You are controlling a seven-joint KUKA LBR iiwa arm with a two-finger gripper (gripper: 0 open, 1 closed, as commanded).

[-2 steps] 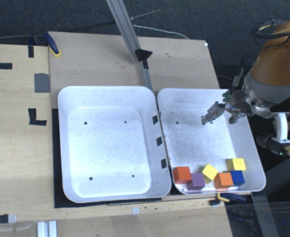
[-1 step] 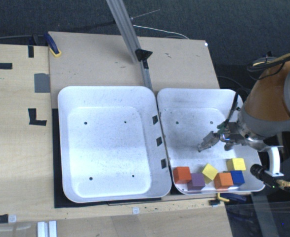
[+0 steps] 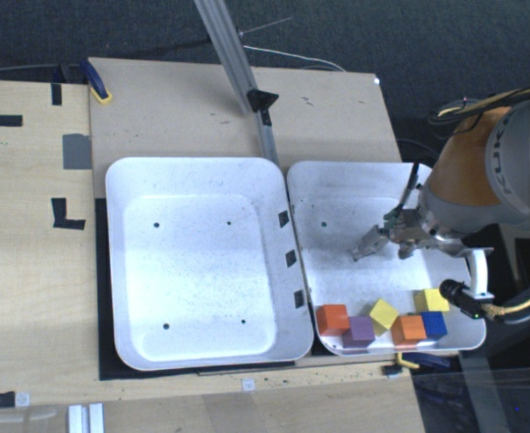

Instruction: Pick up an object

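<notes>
Several small blocks lie along the near edge of the right bin [image 3: 337, 188]: an orange block [image 3: 333, 318], a purple block [image 3: 361, 330], a yellow block [image 3: 384, 314], a second orange block [image 3: 410, 328], a blue block [image 3: 433, 324] and another yellow block [image 3: 432, 300]. My gripper [image 3: 386, 244] hangs over the middle of the right bin, above and apart from the blocks. Its fingers [image 3: 366, 246] are spread open with nothing between them.
The left bin [image 3: 120, 188] sits beside the right one, their rims touching. A slanted metal pole [image 3: 228, 43] with a black clamp rises behind the bins. The arm's orange band [image 3: 463, 165] is at the right bin's far right.
</notes>
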